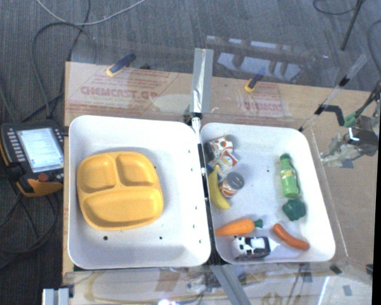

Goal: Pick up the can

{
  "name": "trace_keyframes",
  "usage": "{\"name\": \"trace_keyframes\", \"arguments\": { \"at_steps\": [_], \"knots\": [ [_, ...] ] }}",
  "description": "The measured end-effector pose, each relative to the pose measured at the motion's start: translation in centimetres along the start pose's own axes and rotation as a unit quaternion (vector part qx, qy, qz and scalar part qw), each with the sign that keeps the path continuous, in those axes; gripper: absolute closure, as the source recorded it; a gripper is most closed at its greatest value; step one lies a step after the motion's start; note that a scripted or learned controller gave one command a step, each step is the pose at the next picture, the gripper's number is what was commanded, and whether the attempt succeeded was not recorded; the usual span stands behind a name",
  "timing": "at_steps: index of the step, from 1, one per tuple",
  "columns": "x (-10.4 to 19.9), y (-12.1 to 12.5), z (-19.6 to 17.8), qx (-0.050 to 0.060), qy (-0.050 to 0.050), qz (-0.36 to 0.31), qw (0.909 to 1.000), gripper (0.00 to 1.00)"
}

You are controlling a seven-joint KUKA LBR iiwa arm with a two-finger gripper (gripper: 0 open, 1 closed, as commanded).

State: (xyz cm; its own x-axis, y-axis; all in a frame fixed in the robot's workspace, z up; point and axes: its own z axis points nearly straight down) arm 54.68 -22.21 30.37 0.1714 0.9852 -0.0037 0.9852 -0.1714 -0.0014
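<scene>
the can sits in the right bin, toward that bin's left side. its grey round end faces up and a little to the right, so its long axis seems tilted rather than flat, though the exact lean is hard to read. a banana lies touching it on the left, and a red and white patterned item lies just beyond it on the far side.

the gripper hangs at the scene's right edge, outside the right bin, well apart from the can. whether it is released or clenched i cannot tell; nothing is seen in it.

a yellow divided plate rests in the left bin.
</scene>
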Motion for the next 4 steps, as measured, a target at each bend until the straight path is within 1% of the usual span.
{"name": "trace_keyframes", "arguments": {
  "at_steps": [1, 2, 3, 4],
  "knots": [
    [0.2, -4.3, 2.4, 0.001, 0.002, 0.072, 0.9974, 1.0],
    [0.9, 1.5, -0.2, 0.0, 0.001, 0.093, 0.9957, 1.0],
    [-0.2, -4.7, 2.4, 0.001, 0.001, 0.045, 0.999, 1.0],
    [0.2, -6.4, 1.6, 0.002, 0.001, 0.15, 0.9886, 1.0]
  ]
}}
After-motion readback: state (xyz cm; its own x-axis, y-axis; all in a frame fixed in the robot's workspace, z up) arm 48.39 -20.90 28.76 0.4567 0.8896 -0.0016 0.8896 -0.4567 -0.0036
